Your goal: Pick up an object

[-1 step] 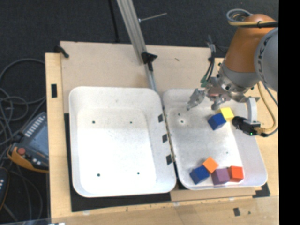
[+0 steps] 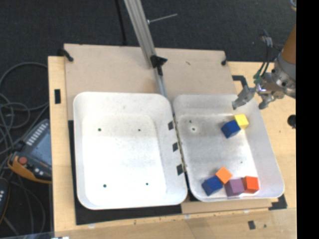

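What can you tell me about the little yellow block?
The yellow block is a small cube, plain and solid-coloured, sitting flat in the right white bin, near its upper right. Its lower left side touches a blue block. The gripper hangs open above and beside it, holding nothing and not touching it.

matt white plastic bins (image 2: 124,103), wooden bench (image 2: 199,59), metal pole (image 2: 139,19)
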### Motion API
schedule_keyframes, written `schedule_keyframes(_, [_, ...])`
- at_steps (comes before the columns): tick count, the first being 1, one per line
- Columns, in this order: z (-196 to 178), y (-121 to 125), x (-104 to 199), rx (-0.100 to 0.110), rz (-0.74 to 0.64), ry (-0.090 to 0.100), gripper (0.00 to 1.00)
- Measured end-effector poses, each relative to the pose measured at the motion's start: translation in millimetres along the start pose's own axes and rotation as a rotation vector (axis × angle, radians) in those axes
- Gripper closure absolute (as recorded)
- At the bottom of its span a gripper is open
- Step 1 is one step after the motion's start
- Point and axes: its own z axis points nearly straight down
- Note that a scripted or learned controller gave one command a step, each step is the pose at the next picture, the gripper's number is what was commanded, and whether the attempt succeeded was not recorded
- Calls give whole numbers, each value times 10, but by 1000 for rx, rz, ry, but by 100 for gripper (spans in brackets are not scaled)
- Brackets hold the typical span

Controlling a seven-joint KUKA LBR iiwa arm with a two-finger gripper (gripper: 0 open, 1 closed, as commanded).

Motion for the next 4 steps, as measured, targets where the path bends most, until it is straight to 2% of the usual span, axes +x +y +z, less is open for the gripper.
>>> schedule_keyframes(1, [1357, 203, -155, -14, -5, -4, 0])
schedule_keyframes(4, [1441, 149, -148, -17, -10, -3, 0])
